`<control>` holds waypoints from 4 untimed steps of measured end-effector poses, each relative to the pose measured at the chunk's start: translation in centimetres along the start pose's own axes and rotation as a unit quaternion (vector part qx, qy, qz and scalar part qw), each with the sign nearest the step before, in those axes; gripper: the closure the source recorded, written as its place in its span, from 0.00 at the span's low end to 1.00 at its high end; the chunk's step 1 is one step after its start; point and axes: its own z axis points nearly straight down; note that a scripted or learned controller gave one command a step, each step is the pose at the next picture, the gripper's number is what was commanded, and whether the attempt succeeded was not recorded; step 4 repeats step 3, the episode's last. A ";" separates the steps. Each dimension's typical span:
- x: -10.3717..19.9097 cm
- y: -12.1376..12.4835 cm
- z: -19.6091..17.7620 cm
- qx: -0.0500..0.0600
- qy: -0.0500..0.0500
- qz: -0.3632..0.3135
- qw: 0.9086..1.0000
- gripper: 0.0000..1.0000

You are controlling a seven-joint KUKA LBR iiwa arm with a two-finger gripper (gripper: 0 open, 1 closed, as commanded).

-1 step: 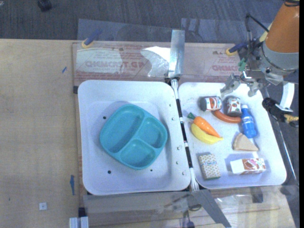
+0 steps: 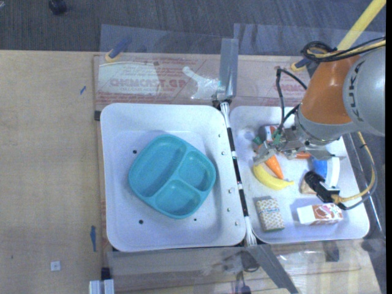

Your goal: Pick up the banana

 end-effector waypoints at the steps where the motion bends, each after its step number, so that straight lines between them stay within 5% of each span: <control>1: 0.3 -5.0 2.9 -0.004 0.000 0.021 1.000 0.00; 2: 0.1 -4.9 1.7 -0.007 -0.002 0.023 1.000 1.00; 3: 3.4 -4.3 -13.8 0.001 -0.001 0.183 0.983 1.00; 4: 3.4 -4.3 -13.8 0.001 -0.001 0.183 0.983 1.00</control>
